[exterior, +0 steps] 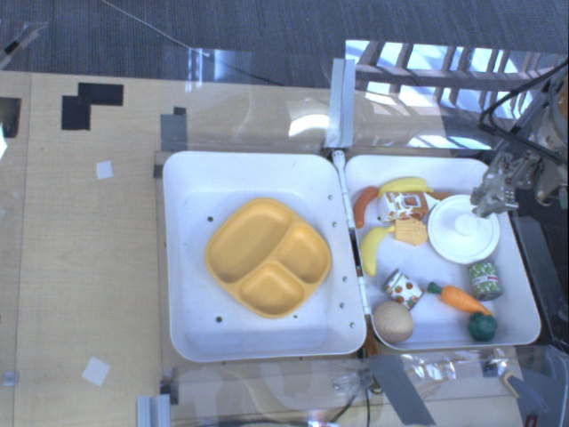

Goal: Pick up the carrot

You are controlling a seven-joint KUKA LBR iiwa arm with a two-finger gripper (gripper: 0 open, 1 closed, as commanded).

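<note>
In the camera view, the carrot (pixel 460 299) lies flat on the floor of the right bin (pixel 524 318), toward that bin's near edge, its green stub end pointing toward the left bin (pixel 187 238). Taking the carrot as the landmark: a green ball (pixel 483 326) sits just beside its tip on the near side, a small green can (pixel 485 279) stands just beyond it, a patterned can (pixel 402 287) lies near its stub end, and a beige egg (pixel 393 321) rests beyond that. A white plate (pixel 462 229) sits farther back from the carrot.

The tool (pixel 492 199) hangs over the far rim of that plate, well apart from the carrot, with nothing visibly in it; whether it is spread or closed cannot be told.

The approach appears to be the step in hand. The next move likely calls for travel toward the carrot and a descent that clears the can and ball crowding it.
</note>
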